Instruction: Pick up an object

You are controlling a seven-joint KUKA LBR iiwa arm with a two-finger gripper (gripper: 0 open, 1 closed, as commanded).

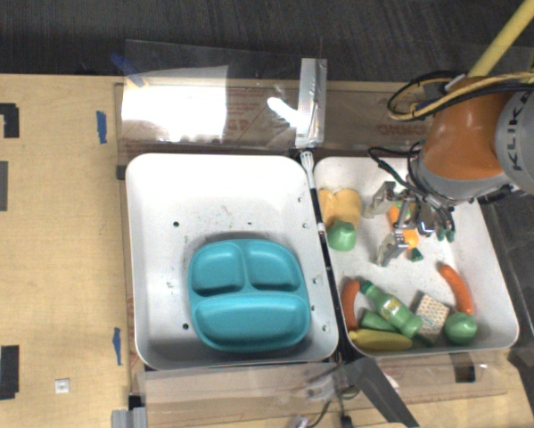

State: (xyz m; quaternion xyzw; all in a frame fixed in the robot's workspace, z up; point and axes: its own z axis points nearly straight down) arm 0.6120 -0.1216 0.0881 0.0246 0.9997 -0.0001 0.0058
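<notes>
The arm (467, 145) comes in from the right, its orange band over the upper part of the right bin (497, 270). The gripper (407, 228) hangs low inside that bin, near its middle. Something small and orange sits right at the metal fingers, but I cannot tell whether it is a part of the gripper or a toy, nor whether the fingers are open or closed.

Left of the gripper, by the wall between the bins, lies a yellow block (340, 205) with a green ball (341, 235) touching its lower edge. Toward the right wall lies a carrot (456, 288), slanted and apart from the gripper.

Along the near edge of the right bin is a heap: an orange sausage (350, 301) at the left, a green bottle (391, 310) lying across, a banana (382, 339) beneath it, a tan cracker (431, 311) and a green apple (461, 328) at the right end.

The left bin (160, 203) holds a teal tray (247, 295) with three compartments, set toward the near side.
</notes>
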